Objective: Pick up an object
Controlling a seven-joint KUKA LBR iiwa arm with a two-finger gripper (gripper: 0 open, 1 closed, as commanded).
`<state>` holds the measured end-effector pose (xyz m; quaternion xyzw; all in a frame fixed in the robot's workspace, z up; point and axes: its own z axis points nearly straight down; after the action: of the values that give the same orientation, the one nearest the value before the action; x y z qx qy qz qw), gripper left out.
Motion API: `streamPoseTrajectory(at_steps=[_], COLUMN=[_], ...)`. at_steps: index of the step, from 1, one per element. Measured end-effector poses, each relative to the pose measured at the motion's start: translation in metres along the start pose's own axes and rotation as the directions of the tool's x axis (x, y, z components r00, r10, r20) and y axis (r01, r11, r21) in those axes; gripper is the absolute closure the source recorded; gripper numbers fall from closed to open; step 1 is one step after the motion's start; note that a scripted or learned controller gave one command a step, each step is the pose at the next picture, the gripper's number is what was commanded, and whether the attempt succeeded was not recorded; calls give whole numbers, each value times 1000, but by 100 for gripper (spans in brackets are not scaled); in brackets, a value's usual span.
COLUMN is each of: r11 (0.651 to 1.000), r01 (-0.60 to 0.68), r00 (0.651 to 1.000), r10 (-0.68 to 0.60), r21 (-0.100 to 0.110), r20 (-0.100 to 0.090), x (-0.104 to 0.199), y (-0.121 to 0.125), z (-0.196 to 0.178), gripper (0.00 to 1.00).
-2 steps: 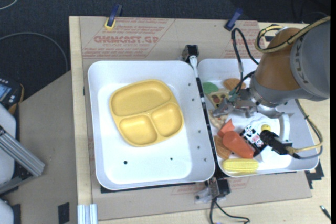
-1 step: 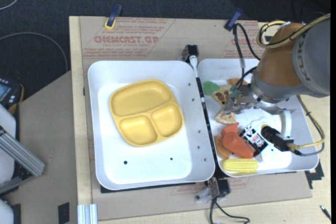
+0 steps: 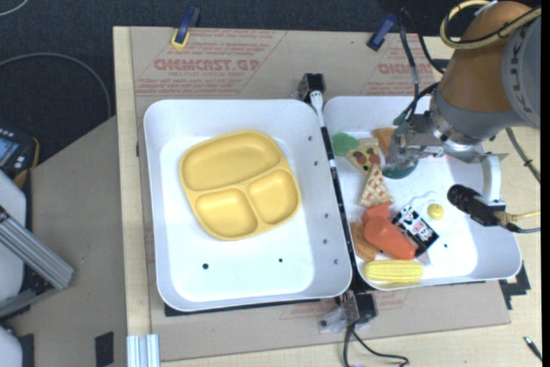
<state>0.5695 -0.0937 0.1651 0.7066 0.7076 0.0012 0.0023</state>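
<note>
While our gripper [image 3: 402, 157] hovers low over the right bin [image 3: 494, 249], near its far edge, we cannot tell how its pincer stands. Toy food crowds the bin's left side: a pizza slice [image 3: 373, 185], a red piece [image 3: 387, 235], corn [image 3: 394, 272] at the near edge. We should descend squarely over one item, clear of its neighbours

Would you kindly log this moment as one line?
gripper: low in right bin, over toy food | grasp: unclear | yellow tray: left bin

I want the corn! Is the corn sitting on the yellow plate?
No, the corn lies in the right bin, while the yellow plate sits in the left bin.
</note>
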Motion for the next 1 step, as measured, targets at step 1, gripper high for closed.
streamPoseTrajectory(at_steps=[1], r11=[1000], r01=[0], r00=[1000], r10=[0], r21=[-1], r20=[0], x=[0], y=[1], z=[-53], gripper=[100])
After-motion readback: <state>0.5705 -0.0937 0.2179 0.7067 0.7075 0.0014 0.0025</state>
